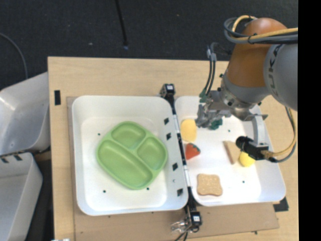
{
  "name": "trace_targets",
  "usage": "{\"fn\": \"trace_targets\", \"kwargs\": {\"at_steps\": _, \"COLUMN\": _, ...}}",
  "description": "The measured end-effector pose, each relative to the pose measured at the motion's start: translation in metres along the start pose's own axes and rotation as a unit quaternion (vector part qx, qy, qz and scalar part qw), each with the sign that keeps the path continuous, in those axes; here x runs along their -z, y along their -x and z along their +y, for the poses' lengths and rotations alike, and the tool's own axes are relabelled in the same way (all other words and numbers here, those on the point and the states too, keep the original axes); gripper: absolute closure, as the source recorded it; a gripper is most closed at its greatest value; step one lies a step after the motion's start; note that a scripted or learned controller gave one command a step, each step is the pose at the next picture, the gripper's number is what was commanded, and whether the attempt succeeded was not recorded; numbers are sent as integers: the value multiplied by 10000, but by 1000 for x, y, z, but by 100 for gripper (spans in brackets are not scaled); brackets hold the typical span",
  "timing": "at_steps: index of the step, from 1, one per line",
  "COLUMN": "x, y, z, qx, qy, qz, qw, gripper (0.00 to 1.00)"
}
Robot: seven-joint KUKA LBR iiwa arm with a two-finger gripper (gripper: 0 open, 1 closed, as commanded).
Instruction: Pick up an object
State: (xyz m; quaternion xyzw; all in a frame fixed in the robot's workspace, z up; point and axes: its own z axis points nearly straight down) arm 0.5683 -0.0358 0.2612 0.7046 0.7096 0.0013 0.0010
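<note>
My gripper (208,118) hangs over the back left of the right bin (268,187), just right of a yellow rounded object (188,130). A small green item (216,124) shows under the fingers; whether it is held is unclear. A red strawberry-like toy (191,151) lies in front of the yellow one. A slice of toast (209,185) rests near the bin's front. A tan stick (229,151) and a small yellow piece (246,159) lie to the right.
The left bin (83,195) holds a green divided plate (131,154). A black fitting with a cable (251,147) sits at the right bin's right side. The grey arm with its orange band (251,59) crosses above the back right.
</note>
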Motion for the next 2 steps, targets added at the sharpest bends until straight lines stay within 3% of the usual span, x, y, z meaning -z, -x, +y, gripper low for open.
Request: {"fn": "trace_targets", "kwargs": {"at_steps": 2, "x": -5, "y": -98, "z": 67, "qx": 2, "qy": 0, "qz": 5, "qw": 10000, "gripper": 100}}
